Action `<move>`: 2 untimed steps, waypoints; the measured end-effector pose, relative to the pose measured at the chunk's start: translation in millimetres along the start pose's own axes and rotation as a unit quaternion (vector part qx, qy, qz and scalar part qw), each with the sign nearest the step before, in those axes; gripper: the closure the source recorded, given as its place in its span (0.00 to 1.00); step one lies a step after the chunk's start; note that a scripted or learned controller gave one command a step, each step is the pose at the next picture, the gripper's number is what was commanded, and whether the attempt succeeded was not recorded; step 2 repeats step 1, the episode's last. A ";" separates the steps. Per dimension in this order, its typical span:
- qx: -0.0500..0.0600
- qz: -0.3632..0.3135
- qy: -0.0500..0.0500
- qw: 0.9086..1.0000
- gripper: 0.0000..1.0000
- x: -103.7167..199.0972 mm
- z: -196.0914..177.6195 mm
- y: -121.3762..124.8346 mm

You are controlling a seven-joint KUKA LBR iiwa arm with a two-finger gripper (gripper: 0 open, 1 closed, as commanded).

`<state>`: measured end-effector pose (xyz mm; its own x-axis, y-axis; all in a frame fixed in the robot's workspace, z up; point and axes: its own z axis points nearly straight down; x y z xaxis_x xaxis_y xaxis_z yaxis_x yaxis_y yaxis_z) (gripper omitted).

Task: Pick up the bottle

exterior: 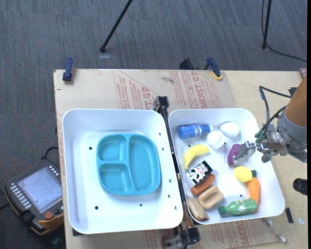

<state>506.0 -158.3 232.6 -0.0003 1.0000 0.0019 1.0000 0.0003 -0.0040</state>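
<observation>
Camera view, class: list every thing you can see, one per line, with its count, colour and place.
Bins: 2, white, side by side on bench.
Divided plate: 1, turquoise, left bin.
Blue bottle: 1, right bin, far-left corner.
Green bottle: 1, right bin, near edge.
Banana: 1, yellow, right bin.
Eggs: 2, white, right bin.
Grapes: 1 bunch, purple, beside pincer.
Lemon: 1, yellow.
Carrot: 1, orange.
Hot dog: 1, brown.
Clamps: 2, blue, bench's far edge.
Pendant: 1, grey, floor left.
Pincer: 1, grey, right bin.
</observation>
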 end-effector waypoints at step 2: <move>0.001 -0.001 0.001 1.000 1.00 0.4 -9.6 0.4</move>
